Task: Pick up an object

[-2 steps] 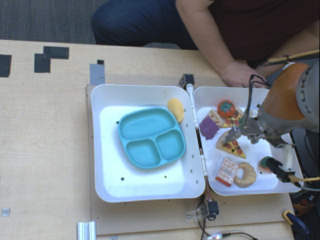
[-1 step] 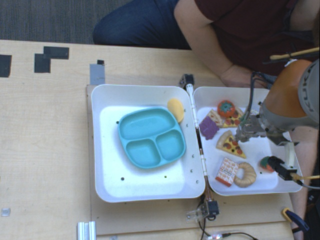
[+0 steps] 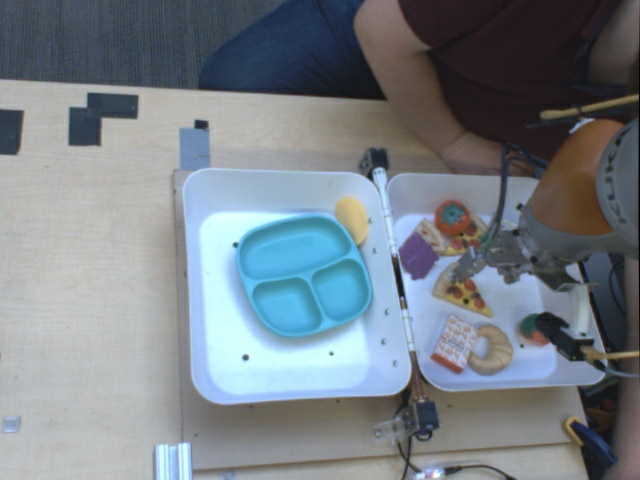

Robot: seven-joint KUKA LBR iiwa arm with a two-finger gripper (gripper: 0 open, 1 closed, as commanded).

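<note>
- Several toy foods lie in the right white bin (image 3: pixel 570 373): a triangular pizza slice (image 3: pixel 462 291) at centre, a purple block (image 3: pixel 417 258) at its ten o'clock, a beige ring-shaped bagel (image 3: pixel 491 350) at five.
- Judged step: approach. The two-finger gripper (image 3: pixel 472 261) hovers just over the slice's twelve o'clock; next comes descent.
- Whether its fingers are parted is unclear; nothing visibly gripped.

Pincer (image 3: pixel 470 264): dull grey metal look, matt. Bins: smooth white plastic, slight sheen; the one under the pincer (image 3: pixel 570 368), the other well left of it (image 3: pixel 215 298). Blue divided tray (image 3: pixel 300 273) far left of the pincer: glossy moulded plastic. Pizza slice (image 3: pixel 462 293) just below the pincer: smooth painted plastic look. Bagel (image 3: pixel 490 350) further below: matt tan. Desk (image 3: pixel 90 298): pale wood, matt, fine grain.
</note>
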